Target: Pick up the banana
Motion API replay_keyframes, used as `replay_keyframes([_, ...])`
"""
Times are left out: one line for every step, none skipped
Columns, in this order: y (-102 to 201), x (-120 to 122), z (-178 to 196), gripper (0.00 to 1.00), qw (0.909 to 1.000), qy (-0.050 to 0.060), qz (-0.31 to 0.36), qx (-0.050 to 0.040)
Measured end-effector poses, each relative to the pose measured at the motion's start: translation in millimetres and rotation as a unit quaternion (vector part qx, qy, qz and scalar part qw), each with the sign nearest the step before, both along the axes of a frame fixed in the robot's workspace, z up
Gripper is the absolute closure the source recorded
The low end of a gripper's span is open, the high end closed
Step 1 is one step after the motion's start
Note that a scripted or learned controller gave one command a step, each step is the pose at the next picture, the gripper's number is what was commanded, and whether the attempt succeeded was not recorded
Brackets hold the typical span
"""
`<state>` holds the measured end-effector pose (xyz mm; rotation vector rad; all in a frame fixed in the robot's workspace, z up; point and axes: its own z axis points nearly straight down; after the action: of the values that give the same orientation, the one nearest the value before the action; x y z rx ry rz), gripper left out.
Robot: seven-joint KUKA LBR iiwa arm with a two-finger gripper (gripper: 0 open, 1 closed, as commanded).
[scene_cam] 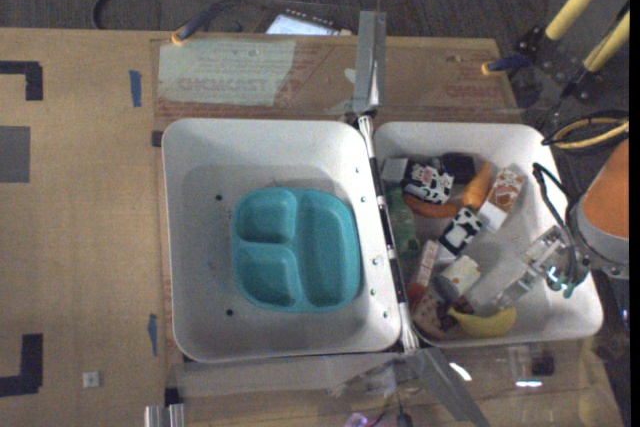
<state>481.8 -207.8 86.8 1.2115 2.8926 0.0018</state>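
**Banana at near edge of right bin, pincer low over it**

Banana point(484, 321): yellow, curved, lying in the right bin point(580, 315) by its near wall, partly covered from above by the arm's end. Only the lower arc of the fruit shows.

Pincer point(478, 301): reaches in from the right, angled down and leftward, tip just above or touching the banana. How far the pincer is parted cannot be told; its pale grey blurs into the bin floor, and no fruit is seen clasped in it. Orange band point(612, 198) of the arm sits at the right edge, above the wrist.

Right bin clutter: two black-and-white cow-patterned cartons point(428, 181), one nearer the far wall, one mid-bin; an orange carrot-like piece point(476, 185); a small white box with red print point(507, 187); a reddish item point(430, 313) just left of the banana.

Left bin point(200, 155): holds a teal sectioned tray point(296, 249), three compartments, lying flat near centre.

Both bins rest side by side on the brown bench point(80, 245).
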Motion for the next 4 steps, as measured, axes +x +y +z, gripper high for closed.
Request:
replay_keyframes([-0.3, 2.0, 11.6, 1.00, 1.0000, -0.004, -0.001, -0.0005])
replay_keyframes([-0.4, 2.0, 11.6, 0.00, 1.0000, -0.004, -0.001, -0.0005])
replay_keyframes([40.4, 4.1, 37.1, 0.00, 0.9949, 0.000, 0.101, -0.0005])
replay_keyframes([48.3, 3.1, 3.6, 0.00, 0.9841, -0.004, 0.177, -0.0023])
